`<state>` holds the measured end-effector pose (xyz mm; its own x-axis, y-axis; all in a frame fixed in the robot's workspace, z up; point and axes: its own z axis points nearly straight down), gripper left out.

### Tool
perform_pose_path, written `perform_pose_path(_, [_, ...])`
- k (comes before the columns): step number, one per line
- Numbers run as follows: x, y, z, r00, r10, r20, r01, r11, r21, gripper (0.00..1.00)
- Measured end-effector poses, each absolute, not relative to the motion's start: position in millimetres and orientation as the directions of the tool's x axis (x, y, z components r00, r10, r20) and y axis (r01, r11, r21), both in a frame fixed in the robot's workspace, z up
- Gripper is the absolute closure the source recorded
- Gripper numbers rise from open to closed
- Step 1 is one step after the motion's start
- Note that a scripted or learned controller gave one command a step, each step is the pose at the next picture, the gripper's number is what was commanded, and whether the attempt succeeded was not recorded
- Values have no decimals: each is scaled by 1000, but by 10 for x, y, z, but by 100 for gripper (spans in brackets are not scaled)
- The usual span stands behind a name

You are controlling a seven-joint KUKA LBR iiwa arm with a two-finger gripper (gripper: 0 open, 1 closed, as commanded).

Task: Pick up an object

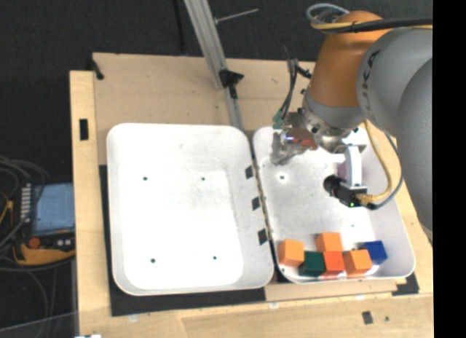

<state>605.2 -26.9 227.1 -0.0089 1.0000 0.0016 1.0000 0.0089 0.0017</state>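
Note:
Several small blocks lie along the near edge of the right bin: an orange block, a dark green block, two more orange ones, another orange block and a blue block. My gripper hangs at the far left corner of the right bin, well away from the blocks. Nothing shows between its fingers.
The left bin lies beside the right one, with small black clips along the seam between them. A slanted metal rail rises behind the bins. A blue device with cables sits off the bench at left.

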Motion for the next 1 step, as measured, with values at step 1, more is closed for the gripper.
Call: perform_pose_path(1, [6156, 220, 2230, -7, 1000, 0, 1000, 7, 2, 100])
